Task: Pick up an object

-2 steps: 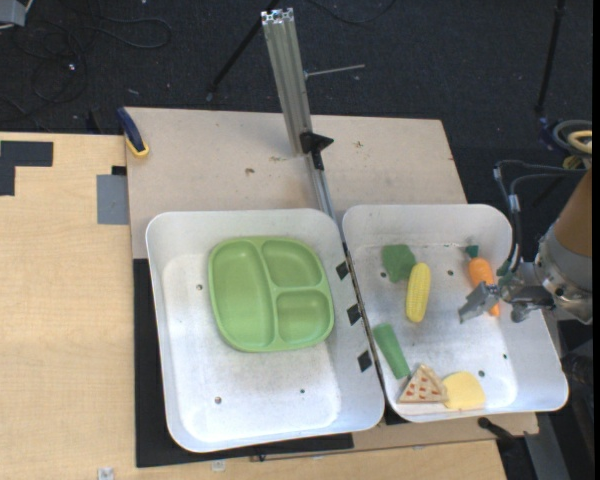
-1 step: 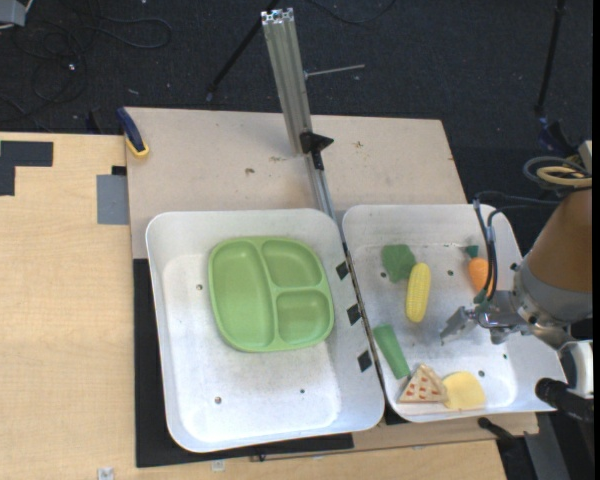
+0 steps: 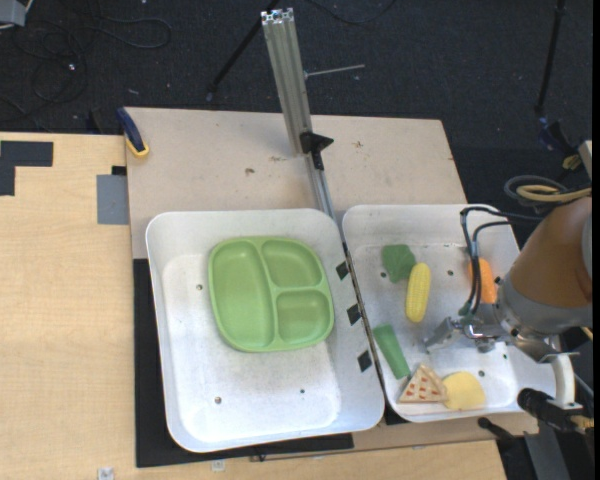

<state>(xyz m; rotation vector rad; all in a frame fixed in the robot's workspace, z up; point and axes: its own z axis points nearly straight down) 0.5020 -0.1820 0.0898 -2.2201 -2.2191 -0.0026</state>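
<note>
My gripper (image 3: 438,334) sits low in the right bin (image 3: 432,224), reaching in from the right. Its two metal fingers are open, with only bare bin floor between them. A yellow corn cob (image 3: 418,292) lies just up and left of the fingertips. A green cucumber (image 3: 389,350) lies to their left. A pizza slice (image 3: 422,387) and a yellow lump (image 3: 464,391) lie below them. A green pepper-like piece (image 3: 398,261) sits farther back. An orange carrot (image 3: 486,280) is partly hidden behind the arm's cable.
The left bin (image 3: 180,368) holds a green divided plate (image 3: 271,294). An aluminium post (image 3: 291,83) rises behind the bins. The arm's grey and orange body (image 3: 552,268) covers the right bin's right side.
</note>
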